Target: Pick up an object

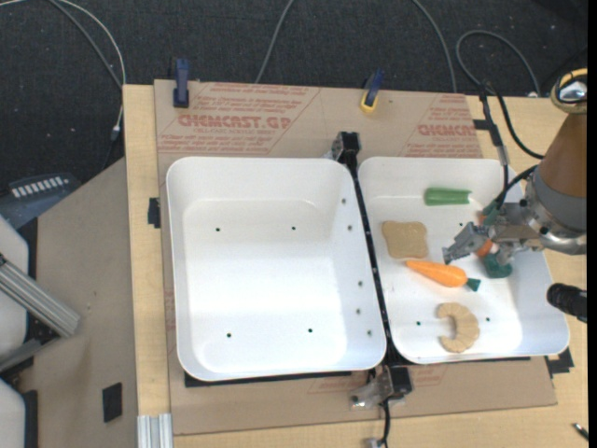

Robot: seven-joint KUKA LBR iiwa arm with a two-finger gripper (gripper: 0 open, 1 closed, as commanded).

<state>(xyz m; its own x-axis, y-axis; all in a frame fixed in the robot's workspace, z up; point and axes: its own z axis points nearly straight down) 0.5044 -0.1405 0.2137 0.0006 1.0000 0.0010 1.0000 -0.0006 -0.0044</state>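
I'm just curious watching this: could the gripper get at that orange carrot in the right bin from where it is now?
Probably yes. The gripper hangs just above the carrot in the right bin, and nothing lies on top of the carrot; the flat tan piece sits beside it.

1. You see a green pod-shaped piece [447, 196] lying flat and lengthwise near the far wall of the right bin [410, 168].
2. You see a tan, squarish slice [405, 240] lying flat toward the right bin's left side, close to its inner wall.
3. You see an orange carrot [437, 272] lying on its side near the right bin's middle, tip pointing left.
4. You see a tan, curved, C-shaped piece [457, 327] lying flat near the right bin's near wall.
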